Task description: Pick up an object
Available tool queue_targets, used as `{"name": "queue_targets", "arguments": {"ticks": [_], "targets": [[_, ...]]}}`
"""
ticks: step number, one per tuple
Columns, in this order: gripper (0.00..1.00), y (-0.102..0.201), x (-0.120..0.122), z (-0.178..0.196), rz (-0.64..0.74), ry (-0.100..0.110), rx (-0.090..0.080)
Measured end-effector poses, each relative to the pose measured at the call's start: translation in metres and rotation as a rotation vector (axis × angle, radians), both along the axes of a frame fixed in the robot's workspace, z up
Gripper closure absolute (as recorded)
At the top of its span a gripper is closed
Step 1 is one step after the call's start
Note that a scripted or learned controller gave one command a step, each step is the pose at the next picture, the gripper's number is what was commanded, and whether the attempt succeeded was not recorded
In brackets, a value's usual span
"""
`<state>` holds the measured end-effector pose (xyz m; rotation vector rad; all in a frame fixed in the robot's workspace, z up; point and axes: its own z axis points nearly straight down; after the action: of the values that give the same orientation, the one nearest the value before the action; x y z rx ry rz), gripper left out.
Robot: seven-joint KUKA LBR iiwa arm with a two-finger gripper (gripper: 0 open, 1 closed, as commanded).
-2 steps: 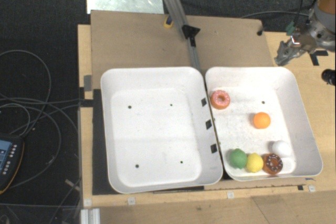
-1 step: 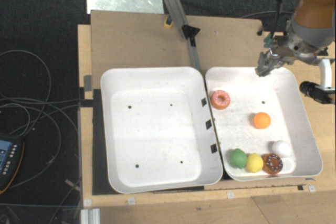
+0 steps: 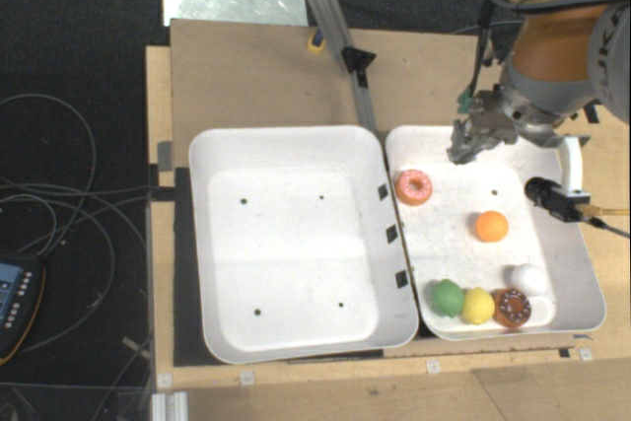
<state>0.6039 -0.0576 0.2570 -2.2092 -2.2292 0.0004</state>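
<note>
The right bin [image 3: 567, 251] holds a pink frosted donut [image 3: 414, 186] near its left wall, an orange ball [image 3: 491, 226] in the middle, and along the front a green ball [image 3: 448, 297], a yellow fruit [image 3: 478, 306], a chocolate donut [image 3: 512, 308] and a white ball [image 3: 527, 278]. My gripper [image 3: 463, 151] hangs over the far part of the right bin, above and to the right of the pink donut. Nothing shows between its tips.
The left bin [image 3: 286, 242] sits beside the right one, joined by black clips at the shared wall. A grey pole [image 3: 330, 10] slants across the back of the bench. Cables lie on the floor at left.
</note>
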Motion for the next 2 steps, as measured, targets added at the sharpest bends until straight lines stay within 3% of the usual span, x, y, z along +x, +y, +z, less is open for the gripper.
{"name": "queue_targets", "arguments": {"ticks": [2], "targets": [[1.0,0.099,-0.035,-0.017,0.002,-0.001,0.001]]}}
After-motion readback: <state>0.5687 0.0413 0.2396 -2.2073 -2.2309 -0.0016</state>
